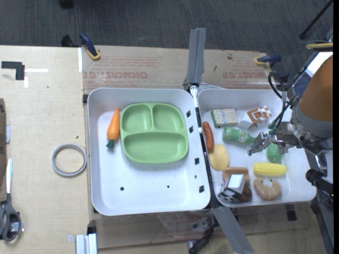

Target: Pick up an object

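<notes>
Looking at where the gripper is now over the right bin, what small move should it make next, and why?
Probably a short descent. The gripper sits in the right bin between the green bottle and the yellow corn, with no object visibly between its fingers. Several toys crowd that spot, so lowering slowly toward the nearest one, likely the bottle, seems safest.

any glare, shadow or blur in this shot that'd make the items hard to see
Camera view: lighting is even and soft, with faint shadows beside the green tray and carrot. The white bins look bright but keep their detail. The toys are fairly sharp; the gripper is dark and cluttered against the green bottle, so its outline is hard to read. The floor at the top is dim.
</notes>
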Controlling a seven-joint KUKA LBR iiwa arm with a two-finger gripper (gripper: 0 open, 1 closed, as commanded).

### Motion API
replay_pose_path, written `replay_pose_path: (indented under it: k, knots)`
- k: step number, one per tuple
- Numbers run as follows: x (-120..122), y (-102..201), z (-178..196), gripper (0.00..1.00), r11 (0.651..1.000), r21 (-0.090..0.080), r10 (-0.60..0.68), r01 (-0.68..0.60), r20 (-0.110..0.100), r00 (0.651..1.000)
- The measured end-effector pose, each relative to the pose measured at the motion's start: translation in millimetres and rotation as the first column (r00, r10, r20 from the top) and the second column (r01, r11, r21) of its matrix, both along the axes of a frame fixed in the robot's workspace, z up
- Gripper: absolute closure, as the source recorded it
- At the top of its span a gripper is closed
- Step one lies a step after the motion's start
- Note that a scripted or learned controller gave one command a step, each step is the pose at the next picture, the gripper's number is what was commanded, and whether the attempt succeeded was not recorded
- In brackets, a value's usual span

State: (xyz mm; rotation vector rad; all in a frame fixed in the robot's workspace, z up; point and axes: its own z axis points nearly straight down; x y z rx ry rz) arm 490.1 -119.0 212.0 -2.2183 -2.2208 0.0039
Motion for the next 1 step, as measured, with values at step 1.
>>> replay_pose_path:
  k: [1]
  knots:
    - [75.5, 18.4, -25.6, 0.00, 0.989, -0.001, 0.145, -0.145, 0.001, 0.989]
